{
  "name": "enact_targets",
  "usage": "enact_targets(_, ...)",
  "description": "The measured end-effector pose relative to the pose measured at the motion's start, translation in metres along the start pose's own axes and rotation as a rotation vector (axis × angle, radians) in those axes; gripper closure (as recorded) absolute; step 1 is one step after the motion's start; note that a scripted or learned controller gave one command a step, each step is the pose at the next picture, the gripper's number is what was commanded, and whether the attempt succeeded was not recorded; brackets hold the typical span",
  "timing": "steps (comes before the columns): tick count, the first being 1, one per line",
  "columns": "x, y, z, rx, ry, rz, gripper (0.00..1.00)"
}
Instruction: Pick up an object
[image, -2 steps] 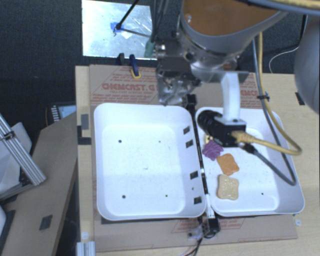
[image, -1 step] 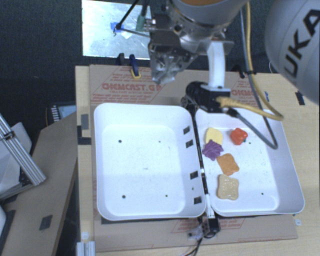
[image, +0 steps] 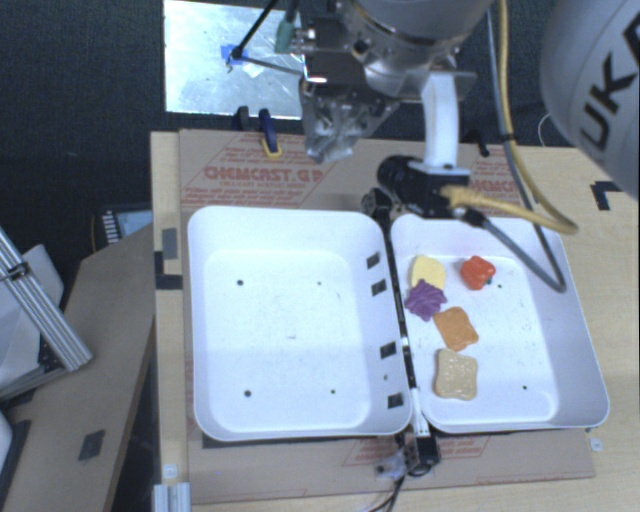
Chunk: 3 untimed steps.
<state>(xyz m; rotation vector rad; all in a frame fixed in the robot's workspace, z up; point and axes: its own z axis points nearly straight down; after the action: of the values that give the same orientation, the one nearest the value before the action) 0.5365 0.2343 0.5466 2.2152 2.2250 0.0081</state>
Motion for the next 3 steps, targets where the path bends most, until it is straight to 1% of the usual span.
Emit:
enact_targets(1,0.000,0.000,-0.011,-0.002,0.001,-0.003,1.00)
enact_targets(2,-0.046,-0.052,0.012,0.006,-0.002,0.006,1.00)
enact_targets(3,-0.004,-0.051,0.026,0.006,-0.001,-0.003,1.00)
